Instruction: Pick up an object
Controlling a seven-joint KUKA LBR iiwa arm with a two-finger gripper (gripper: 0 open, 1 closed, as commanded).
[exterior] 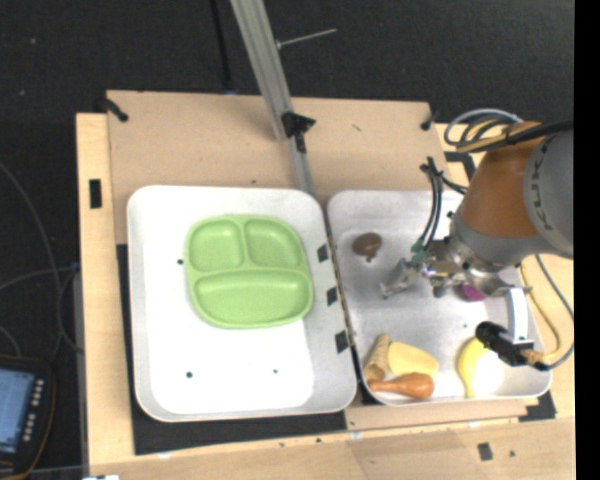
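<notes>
Tan wooden bench (370,118), two shallow white bins side by side: left bin (160,298), right bin (400,213)

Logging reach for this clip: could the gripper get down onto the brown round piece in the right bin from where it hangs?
Probably yes. The brown piece lies alone on bare bin floor, just left of the gripper, with nothing between them.

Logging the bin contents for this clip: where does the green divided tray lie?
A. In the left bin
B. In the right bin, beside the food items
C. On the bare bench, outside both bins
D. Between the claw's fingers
A: the green divided tray lies flat inside the left bin, while the claw is over the right bin.
</notes>
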